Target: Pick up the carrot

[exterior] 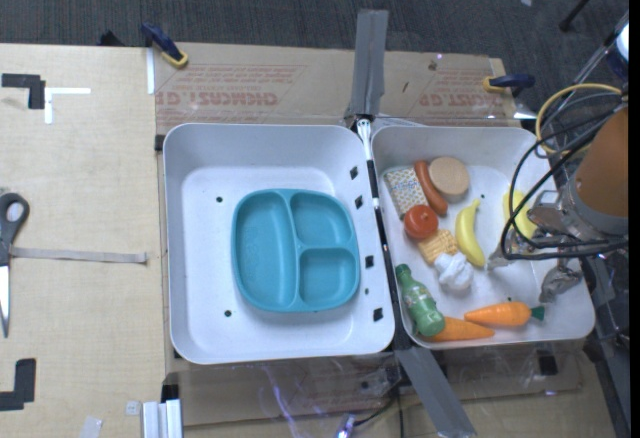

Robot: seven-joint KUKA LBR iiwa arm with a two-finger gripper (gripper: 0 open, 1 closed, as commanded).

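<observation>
An orange carrot point(497, 315) with a green stem end lies flat along the near wall of the right bin point(480, 134), pointing left. A second orange carrot-like piece point(462, 330) lies just left of it and lower, next to a green bottle point(418, 301). My gripper point(548, 274) hangs over the right side of the same bin, up and to the right of the carrot and apart from it. The grey arm with its orange band point(608, 171) and looped cables rises behind it.
The right bin also holds a banana point(470, 234), a tomato point(421, 221), a sausage point(432, 186), a cracker point(437, 246) and a white lump point(453, 270). A teal divided plate point(296, 249) sits in the left bin point(200, 256). Scissors point(8, 226) lie at the bench's far left.
</observation>
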